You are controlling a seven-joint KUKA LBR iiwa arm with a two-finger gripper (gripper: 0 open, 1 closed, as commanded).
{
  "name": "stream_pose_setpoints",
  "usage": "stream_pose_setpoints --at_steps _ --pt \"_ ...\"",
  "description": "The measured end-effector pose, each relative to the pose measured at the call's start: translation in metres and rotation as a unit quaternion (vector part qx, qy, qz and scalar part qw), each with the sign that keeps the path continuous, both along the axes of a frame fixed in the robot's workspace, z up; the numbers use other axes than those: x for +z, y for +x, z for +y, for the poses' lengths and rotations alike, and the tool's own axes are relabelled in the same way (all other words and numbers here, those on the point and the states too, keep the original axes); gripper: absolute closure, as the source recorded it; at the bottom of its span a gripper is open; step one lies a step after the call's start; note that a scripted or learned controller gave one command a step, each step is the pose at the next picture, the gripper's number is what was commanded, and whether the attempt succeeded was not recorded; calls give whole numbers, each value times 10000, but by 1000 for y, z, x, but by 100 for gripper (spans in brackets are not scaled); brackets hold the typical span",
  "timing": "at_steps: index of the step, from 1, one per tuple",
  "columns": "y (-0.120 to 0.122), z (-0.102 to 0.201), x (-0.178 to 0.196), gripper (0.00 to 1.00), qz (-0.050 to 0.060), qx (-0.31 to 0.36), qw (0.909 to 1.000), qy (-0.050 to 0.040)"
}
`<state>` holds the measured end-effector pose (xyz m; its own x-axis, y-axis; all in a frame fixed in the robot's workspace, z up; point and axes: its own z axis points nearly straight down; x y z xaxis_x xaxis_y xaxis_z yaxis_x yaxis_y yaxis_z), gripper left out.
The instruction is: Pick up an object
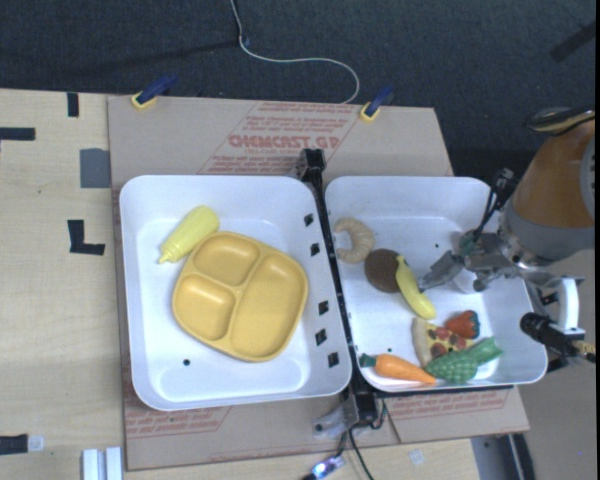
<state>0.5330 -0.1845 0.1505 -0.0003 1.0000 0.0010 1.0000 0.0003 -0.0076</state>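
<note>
My gripper hangs over the right side of the right bin, open, with nothing between its fingers. A yellow banana lies just left of it, leaning on a brown round object. A tan ring-shaped bagel sits by the bin's left wall. Below the gripper lie a pizza slice, a red strawberry, a green leafy piece and an orange carrot.
The left bin holds a yellow divided plate and a yellow squeeze bottle. The divider between the bins runs down the middle. The arm's grey and orange body stands over the right bin's right edge.
</note>
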Motion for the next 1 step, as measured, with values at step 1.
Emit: stream_pose_setpoints --at_steps 1 --pt "1 3 -44 0 -3 8 10000 3"
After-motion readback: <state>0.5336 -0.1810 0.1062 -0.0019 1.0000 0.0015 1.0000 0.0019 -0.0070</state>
